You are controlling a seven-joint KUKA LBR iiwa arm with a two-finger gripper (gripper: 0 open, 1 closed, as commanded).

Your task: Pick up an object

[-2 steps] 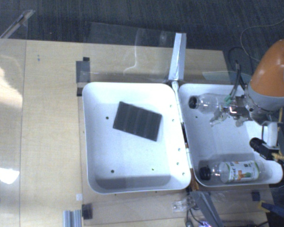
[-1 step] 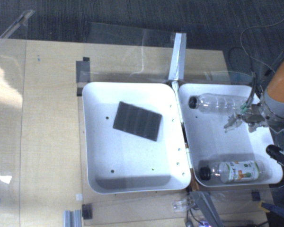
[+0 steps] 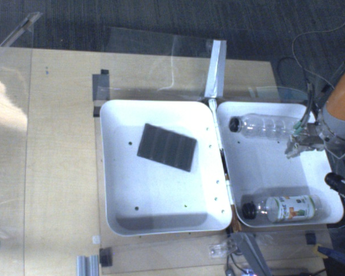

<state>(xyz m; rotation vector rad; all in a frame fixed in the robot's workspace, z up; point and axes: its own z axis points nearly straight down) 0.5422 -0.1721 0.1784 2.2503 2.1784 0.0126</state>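
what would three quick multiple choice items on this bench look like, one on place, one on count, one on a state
1. Where does the dark flat pad lie?
A. left bin
B. right bin
C. on the bench outside the bins

2. How many bottles lie in the right bin?
A. one
B. two
C. four

3. How do the bottles rest?
A. standing upright
B. on their sides
C. stacked on each other

Answers:
1 A: the pad sits alone on the left bin floor.
2 B: a clear bottle near the far wall, a labelled bottle near the front wall.
3 B: both lie lengthwise, dark caps pointing towards the left bin, well apart.
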